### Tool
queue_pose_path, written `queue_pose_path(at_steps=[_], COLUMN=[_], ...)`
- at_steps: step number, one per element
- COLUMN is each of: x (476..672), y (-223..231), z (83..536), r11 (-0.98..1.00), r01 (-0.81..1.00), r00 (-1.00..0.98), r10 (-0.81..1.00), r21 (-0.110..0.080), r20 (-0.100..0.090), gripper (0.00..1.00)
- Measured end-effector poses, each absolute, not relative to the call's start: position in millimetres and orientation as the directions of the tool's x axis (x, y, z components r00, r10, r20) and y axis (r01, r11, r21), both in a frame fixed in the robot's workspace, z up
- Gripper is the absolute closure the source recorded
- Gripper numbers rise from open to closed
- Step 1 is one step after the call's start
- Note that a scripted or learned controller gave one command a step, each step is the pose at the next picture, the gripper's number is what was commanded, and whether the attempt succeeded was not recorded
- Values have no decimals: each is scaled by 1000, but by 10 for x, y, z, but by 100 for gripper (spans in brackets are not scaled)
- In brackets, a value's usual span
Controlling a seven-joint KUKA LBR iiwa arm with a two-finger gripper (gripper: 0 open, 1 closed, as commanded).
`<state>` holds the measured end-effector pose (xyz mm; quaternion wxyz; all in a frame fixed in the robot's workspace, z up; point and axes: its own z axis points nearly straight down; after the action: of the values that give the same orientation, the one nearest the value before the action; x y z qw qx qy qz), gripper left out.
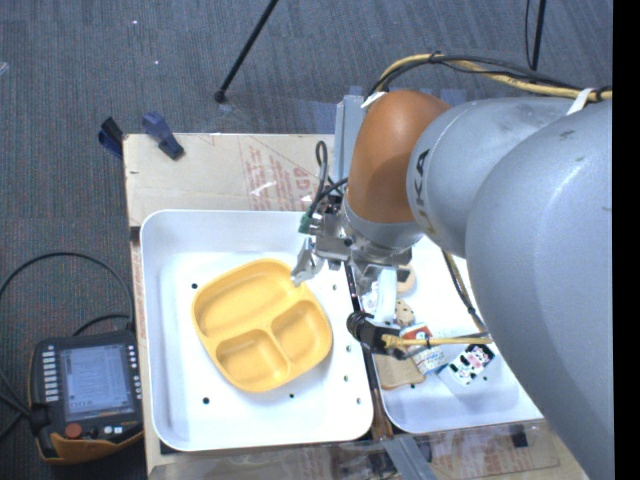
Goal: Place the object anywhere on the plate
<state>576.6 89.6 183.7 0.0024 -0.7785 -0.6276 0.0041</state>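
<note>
The yellow three-compartment plate [262,326] is lying in the left bin [170,368] with bare white floor showing all around it, while the gripper [306,264] is hovering at its upper right rim, how far open impossible to tell, and a black-and-white spotted item [468,366] is resting in the right bin [500,393].

Place: robotics lab | signs — teach pendant [85,383] on grey carpet [60,68], tripod leg [250,38], 2 white bins [168,268]
</note>
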Motion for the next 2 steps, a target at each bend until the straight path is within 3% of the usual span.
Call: queue_pose_path(at_steps=[1,2], x=[5767,5767], y=[891,891], z=[1896,1896], r11=[-211,-211], r01=[977,977], r00=[211,211], r10=[977,977], r21=[-16,-16], r20=[-6,-6], gripper=[100,0])
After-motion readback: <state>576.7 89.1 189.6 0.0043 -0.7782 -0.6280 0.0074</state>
